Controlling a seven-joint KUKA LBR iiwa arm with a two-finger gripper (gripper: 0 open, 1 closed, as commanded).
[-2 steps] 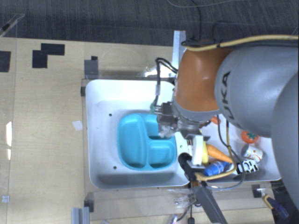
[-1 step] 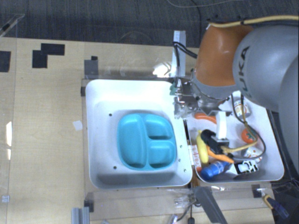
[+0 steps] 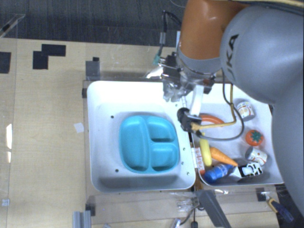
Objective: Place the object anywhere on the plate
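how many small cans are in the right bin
2. One can sits above the tomato in the picture, the other can just below it. The arm covers part of that bin, so more may hide.

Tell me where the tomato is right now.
The tomato lies in the right bin, toward its right side in the camera view, between a small white cup above it and a second cup below it.
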